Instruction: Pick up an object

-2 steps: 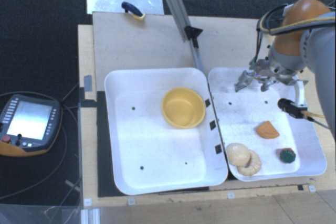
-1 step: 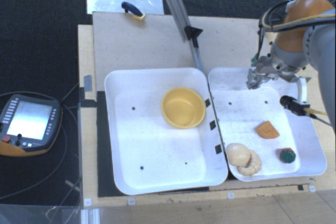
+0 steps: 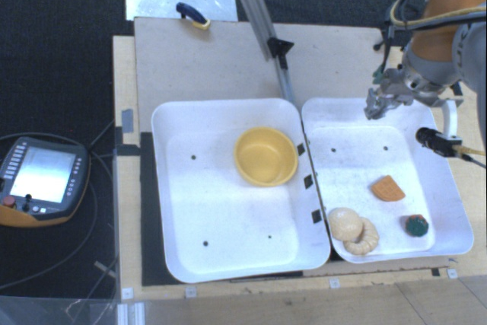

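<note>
On my screen the gripper [image 3: 375, 109] hangs over the far edge of the right bin [image 3: 449, 186]; whether it is wide, narrow or holding anything I cannot tell. Candidates in that bin, all well apart from the gripper and nearer the camera: orange wedge [image 3: 388, 189], directly toward me; small dark green object [image 3: 416, 225], beyond the wedge; pale croissant-like pastry [image 3: 351, 227] at the near left corner. Left bin [image 3: 171, 186]: one yellow bowl [image 3: 265, 156], upright, well to the gripper's left.

Bright, even overhead light; soft shadows, slightly grainy picture.
</note>
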